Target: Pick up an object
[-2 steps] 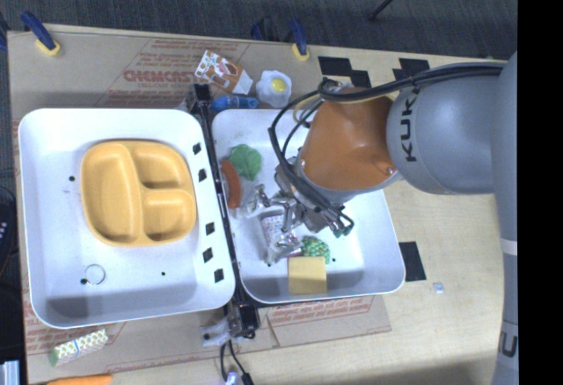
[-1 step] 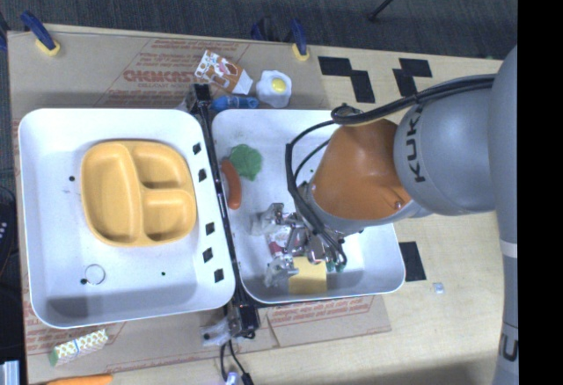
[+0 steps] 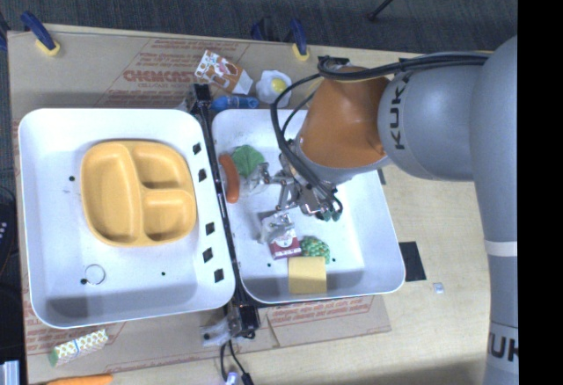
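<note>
"KUKA" is read on the grey arm; "CHEMCAST" is printed on the cardboard. The tool state cannot be told.

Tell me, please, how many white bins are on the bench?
2. The left bin holds a yellow divided tray. The right bin holds small items, with the hand above them.

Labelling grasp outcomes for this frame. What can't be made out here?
- End effector in the camera view: finger state, blurred against clutter.
- Right bin: upper floor hidden by the arm's orange band.
- Small red item: too small to identify.
- Packet outside the left bin: print unreadable.
</note>
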Available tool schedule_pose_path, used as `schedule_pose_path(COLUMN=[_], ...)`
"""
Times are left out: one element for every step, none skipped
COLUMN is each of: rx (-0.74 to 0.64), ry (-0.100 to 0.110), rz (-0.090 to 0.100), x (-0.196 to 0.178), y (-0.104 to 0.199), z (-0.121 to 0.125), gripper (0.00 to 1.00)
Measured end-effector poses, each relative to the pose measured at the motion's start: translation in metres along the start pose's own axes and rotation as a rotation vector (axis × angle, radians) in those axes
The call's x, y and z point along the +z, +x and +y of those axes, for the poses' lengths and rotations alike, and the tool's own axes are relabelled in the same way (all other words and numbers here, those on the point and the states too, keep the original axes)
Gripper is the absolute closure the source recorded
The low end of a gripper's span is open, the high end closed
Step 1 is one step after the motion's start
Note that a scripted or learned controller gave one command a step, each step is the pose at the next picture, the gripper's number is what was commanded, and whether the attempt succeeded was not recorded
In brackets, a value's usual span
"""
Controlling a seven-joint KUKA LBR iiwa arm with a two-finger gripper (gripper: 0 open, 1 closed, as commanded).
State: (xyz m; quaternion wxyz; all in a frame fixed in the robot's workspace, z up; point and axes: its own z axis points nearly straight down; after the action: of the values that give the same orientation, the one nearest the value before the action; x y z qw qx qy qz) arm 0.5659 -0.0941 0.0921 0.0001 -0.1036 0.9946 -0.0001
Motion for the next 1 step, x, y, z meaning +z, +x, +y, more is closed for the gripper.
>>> schedule_pose_path(rx=[0.193], ry=[-0.001], rz=[0.003], x=[0.0005], y=[0.0554], z=[0.0069], gripper=[0.0])
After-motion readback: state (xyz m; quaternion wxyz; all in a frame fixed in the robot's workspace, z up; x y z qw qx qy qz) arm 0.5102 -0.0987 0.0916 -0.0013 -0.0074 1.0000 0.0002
